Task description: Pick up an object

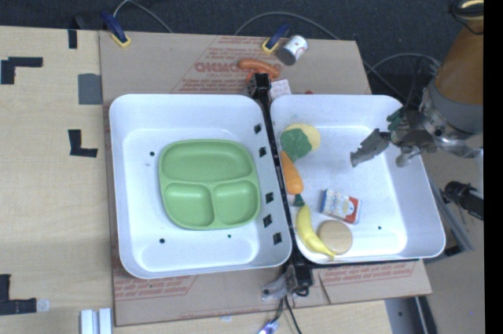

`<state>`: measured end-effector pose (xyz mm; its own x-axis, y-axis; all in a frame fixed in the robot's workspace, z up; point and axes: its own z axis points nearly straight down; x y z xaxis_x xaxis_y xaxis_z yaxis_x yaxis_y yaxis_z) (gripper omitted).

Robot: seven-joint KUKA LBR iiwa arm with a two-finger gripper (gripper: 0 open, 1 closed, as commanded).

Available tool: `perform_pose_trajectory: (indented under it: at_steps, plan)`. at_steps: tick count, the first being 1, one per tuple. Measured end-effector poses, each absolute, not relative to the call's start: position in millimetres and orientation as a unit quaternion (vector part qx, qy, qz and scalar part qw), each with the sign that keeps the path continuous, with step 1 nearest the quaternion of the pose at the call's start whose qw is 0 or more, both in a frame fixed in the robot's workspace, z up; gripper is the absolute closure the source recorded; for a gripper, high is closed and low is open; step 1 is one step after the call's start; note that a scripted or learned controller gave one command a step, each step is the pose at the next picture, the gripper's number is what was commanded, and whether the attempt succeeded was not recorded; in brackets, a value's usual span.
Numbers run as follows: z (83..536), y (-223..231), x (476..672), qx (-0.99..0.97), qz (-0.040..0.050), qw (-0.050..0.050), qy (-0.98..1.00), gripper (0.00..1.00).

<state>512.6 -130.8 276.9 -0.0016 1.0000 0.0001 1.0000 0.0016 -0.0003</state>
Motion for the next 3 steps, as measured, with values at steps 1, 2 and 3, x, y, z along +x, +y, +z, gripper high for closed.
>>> perform_pose_trajectory:
  at_steps: [1, 2, 3]
  plan:
    - [170, -100, 567.9, -0.707, 0.0009, 0.002, -0.707, 0.0]
    - [184, -64, 618.6, -0.706, 0.0001, 0.001, -0.708, 0.0]
    - [105, -95, 603.4, -0.707, 0.0013, 0.001, -0.707, 0.0]
